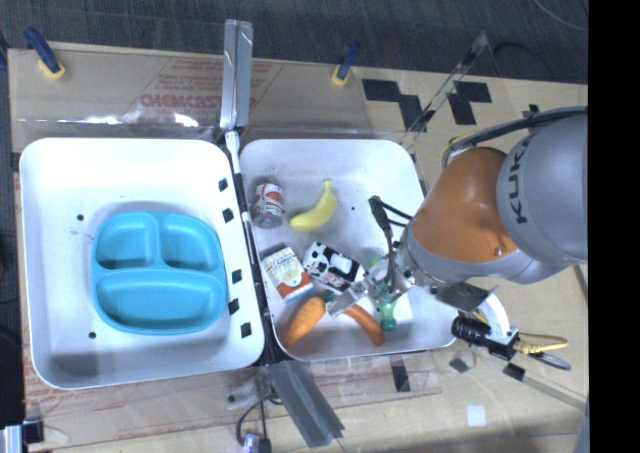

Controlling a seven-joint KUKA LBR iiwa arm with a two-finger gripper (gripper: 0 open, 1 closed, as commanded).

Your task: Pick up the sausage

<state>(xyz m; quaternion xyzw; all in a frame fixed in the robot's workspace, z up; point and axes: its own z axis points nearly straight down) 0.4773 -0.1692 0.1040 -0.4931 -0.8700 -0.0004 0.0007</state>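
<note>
Crowding is the main hazard here. The grey arm's two-finger gripper (375, 291) sits low in the right white bin (400, 156), at the lower middle of the frame, among tightly packed items. The slim orange-red sausage (366, 323) lies just below it, near the bin's lower wall, with one end beside a fatter orange carrot-shaped toy (303, 318) and a small green-and-white object (388, 313) touching its other side. Whether the jaws are open or closed cannot be told. A closing grip could catch the green piece or the black-and-white carton (330, 263) instead, or nudge the sausage against the wall and slip off.
</note>
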